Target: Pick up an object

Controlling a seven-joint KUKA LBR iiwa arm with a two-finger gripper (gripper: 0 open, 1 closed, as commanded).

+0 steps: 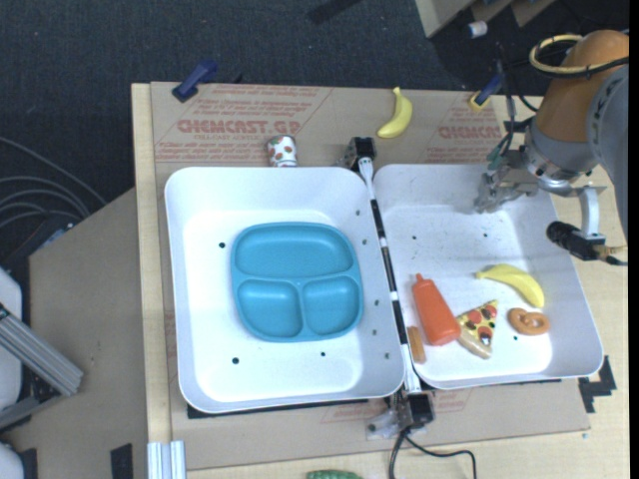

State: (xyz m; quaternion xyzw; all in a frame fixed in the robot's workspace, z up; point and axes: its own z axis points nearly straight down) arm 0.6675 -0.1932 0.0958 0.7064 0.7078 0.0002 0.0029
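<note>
The bench [160, 228] carries two white bins side by side. The left bin [200, 267], well to the left of the pincer, holds a blue divided plate [296, 279]. The right bin [449, 233] lies under the pincer, and the arm [579, 98] comes in over its upper right corner. The pincer [492, 196] hangs low above the bin's upper part with nothing visible in it; whether it stands apart or together cannot be told.

All the objects in this bin sit well below the pincer, toward the front edge. An orange bottle [434, 309] lies below and left of it. A yellow banana [515, 282] rests almost straight below. A pizza slice [480, 326] touches the bottle's lower right side. A small pretzel [527, 320] sits just right of the slice.

Outside the bins, a second banana [396, 117] lies on the bench up and left of the pincer.
</note>
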